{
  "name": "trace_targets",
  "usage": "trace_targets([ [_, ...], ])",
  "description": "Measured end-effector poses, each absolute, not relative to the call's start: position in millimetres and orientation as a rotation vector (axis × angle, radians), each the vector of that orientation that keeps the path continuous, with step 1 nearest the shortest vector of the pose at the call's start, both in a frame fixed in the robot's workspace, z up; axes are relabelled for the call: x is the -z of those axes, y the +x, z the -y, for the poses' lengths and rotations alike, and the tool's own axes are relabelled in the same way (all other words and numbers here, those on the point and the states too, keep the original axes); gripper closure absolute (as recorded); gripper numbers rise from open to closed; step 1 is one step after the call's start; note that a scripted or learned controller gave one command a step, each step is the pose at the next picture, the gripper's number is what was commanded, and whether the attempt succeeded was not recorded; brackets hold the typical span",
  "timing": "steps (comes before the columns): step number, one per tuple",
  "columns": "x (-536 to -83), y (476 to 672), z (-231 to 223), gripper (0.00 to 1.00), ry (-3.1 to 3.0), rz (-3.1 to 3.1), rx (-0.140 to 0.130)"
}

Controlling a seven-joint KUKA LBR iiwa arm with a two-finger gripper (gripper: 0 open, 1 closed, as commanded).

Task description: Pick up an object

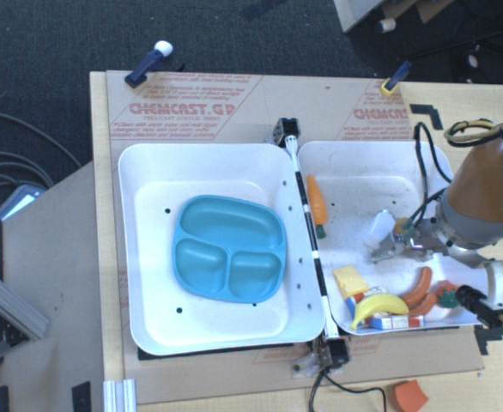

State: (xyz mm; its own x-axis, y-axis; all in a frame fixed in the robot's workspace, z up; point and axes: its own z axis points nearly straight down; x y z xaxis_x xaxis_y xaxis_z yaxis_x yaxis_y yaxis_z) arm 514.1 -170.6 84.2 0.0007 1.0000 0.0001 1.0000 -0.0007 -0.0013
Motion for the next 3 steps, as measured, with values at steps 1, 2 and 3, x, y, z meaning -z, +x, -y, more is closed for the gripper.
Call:
trace_targets([
  [1, -94, 514.7, 170, 1.00, -2.223, 2.221, 0.001],
  [2, -183, 531.8, 178, 1.00, -2.222, 2.223, 0.001],
  [3, -183, 531.4, 178, 0.00, -2.221, 2.222, 0.000],
])
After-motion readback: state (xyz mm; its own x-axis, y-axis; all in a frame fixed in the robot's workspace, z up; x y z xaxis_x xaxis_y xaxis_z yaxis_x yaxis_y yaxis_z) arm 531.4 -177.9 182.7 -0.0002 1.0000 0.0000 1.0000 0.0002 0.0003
